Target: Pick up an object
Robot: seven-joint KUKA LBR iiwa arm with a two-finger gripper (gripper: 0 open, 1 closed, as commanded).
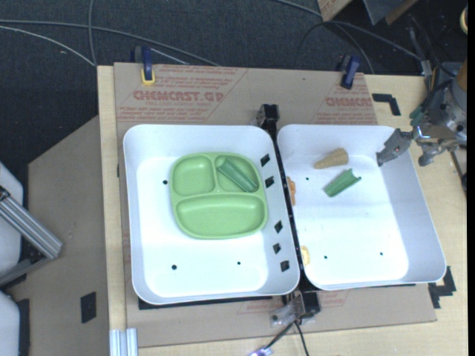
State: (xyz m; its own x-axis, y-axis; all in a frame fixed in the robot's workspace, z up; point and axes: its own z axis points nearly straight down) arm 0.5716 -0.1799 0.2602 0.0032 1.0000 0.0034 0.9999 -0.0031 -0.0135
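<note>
Reaching from right, fingers [391, 150] apparently parted over right bin [415, 228] rim.

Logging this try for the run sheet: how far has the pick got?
Done: nothing lifted; the tan piece and green block lie in the right bin. In hand: the gripper sits at that bin's upper right edge, apart from both. Left: descend, grasp, lift.

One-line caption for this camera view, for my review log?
Gripper at right bin's far edge; tan piece and green block inside; green plate in left bin.
</note>
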